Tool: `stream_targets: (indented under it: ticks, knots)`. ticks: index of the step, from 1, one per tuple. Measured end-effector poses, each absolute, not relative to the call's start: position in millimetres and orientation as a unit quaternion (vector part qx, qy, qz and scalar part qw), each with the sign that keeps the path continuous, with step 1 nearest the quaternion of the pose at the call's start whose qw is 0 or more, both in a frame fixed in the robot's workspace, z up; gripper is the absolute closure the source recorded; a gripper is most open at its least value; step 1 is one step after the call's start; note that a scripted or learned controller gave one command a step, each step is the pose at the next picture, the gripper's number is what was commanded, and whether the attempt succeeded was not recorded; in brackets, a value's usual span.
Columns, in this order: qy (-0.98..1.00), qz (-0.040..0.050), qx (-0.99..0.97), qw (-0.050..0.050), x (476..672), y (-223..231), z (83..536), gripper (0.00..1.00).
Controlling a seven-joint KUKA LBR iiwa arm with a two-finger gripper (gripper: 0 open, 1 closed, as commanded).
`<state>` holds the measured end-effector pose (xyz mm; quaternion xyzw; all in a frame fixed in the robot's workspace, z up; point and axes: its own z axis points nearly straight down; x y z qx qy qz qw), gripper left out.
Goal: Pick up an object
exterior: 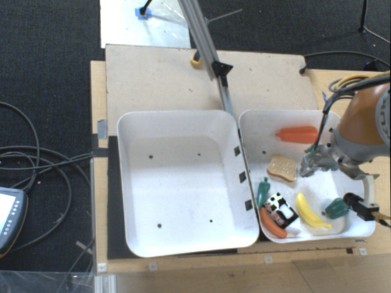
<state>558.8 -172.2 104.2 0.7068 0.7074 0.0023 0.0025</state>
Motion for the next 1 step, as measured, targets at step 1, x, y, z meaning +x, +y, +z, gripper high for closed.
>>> stream_targets:
  ticks: [1]
  knots:
    - [0.708, 0.0015, 0.706, 0.003, 567.6, -177.9, 152.5, 1.00]
